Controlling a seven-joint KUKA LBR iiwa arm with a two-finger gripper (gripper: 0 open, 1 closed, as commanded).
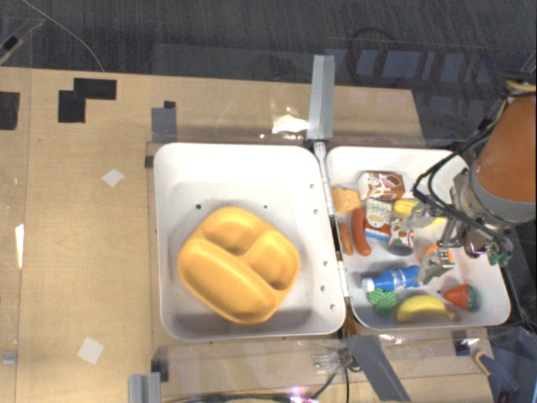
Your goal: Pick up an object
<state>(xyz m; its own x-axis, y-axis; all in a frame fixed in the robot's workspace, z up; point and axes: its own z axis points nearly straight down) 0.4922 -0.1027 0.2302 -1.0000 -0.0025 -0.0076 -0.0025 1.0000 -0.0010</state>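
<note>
Right bin point(502, 309), crowded: bottle point(393, 279), banana point(422, 307), strawberry point(462, 295) along front edge; hotdog point(359, 231), carton point(379, 185) toward back. Gripper point(436, 263) low over middle, pincer state impossible to tell. Risks: nudging neighbours, closing between items, slipping off rounded toys.
</note>
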